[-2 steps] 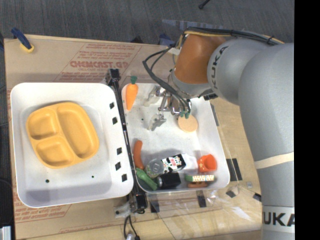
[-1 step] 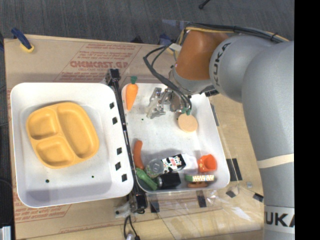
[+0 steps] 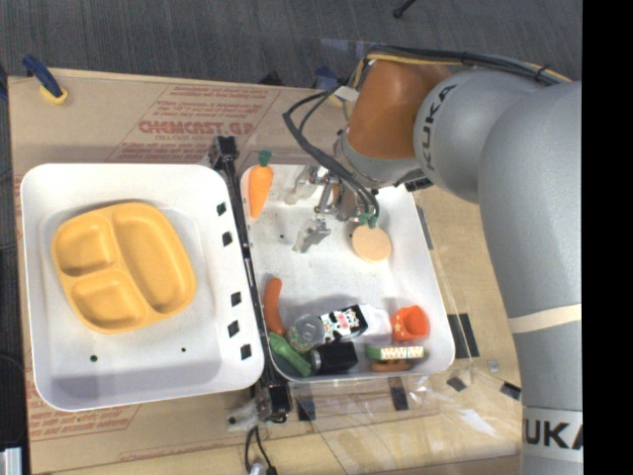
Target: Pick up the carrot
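Item: small orange plastic carrot with a green top [image 3: 258, 188]. Location: far left corner of the right-hand shallow white bin [image 3: 425, 265], close against its left wall. Long axis runs roughly along that wall, green top toward the far rim, pointed tip toward the near side. Nothing rests on it; we count it untouched.

Item: metal two-finger claw [image 3: 318, 228] on the grey arm with the orange band [image 3: 391, 107]. Position: over the bare bin floor, near the far middle. Fingers appear slightly spread with nothing between them (the glare makes the gap hard to read).

Relation: carrot lies to the claw's left in the view and a little farther back, near but apart. We judge the coming move to be a short sideways shift, with the fingers straddling the carrot's narrow width.

Other stock: round tan disc [image 3: 372, 244] just right of the claw; yellow divided plate [image 3: 123, 264] in the left-hand white bin [image 3: 40, 364].
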`<state>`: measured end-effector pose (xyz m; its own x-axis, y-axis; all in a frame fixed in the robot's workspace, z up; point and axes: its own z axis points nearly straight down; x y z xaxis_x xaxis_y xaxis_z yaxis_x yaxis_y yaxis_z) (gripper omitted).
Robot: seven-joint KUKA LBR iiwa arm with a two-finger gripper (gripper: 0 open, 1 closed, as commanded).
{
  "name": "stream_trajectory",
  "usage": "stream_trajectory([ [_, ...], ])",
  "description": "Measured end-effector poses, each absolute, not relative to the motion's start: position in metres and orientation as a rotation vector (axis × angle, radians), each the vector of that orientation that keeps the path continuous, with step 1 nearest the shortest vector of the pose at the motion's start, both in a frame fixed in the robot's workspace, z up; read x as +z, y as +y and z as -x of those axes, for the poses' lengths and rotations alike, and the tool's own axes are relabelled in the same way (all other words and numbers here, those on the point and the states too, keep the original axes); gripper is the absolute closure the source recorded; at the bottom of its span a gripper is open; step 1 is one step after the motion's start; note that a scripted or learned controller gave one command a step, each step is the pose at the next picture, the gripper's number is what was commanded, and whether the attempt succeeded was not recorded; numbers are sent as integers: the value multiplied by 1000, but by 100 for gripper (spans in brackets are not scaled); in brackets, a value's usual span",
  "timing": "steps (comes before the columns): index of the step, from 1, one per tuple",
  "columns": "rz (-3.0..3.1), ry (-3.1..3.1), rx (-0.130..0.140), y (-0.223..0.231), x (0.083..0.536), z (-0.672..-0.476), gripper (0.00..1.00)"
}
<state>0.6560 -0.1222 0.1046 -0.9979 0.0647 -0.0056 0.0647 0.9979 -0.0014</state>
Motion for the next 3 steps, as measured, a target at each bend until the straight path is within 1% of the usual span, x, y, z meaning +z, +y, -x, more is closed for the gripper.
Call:
stream_trajectory([
  [1, -634, 3077, 0, -129, 93, -654, 0],
  [2, -455, 3111, 1, -95, 96, -647, 0],
  [3, -941, 2993, -1, -109, 93, -651, 0],
])
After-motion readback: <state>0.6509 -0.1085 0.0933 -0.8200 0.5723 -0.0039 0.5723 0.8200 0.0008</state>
